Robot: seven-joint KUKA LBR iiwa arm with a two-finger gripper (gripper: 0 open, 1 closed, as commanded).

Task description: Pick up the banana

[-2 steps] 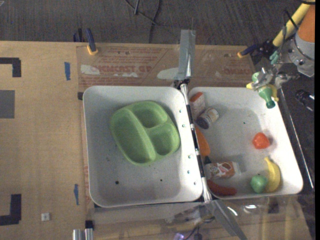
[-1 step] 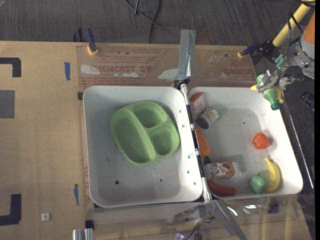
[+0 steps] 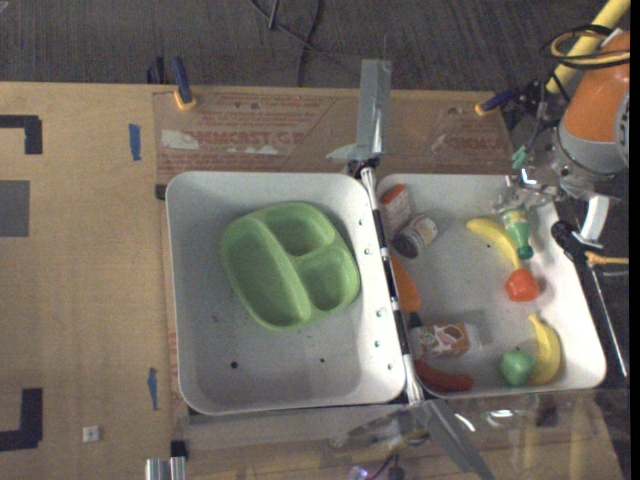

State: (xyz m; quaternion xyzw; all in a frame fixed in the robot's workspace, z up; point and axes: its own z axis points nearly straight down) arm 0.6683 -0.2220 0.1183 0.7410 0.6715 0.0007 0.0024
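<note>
Two yellow bananas lie in the right bin point(image 3: 590, 368). One banana point(image 3: 493, 238) lies near the bin's middle right, and a green-capped bottle point(image 3: 519, 232) touches its right side. The other banana point(image 3: 547, 347) curves along the front right corner beside a green apple point(image 3: 516, 367). My gripper point(image 3: 527, 194) hangs over the bin's back right part, just behind the bottle and the first banana. Nothing is visibly held in it.
A green divided plate point(image 3: 290, 264) fills much of the left bin point(image 3: 200, 368). The right bin also holds a red pepper-like piece point(image 3: 521, 286), a can point(image 3: 416, 235), a small jar point(image 3: 397, 206), an orange carrot point(image 3: 405, 288), a carton point(image 3: 444, 340) and a red chili point(image 3: 446, 379).
</note>
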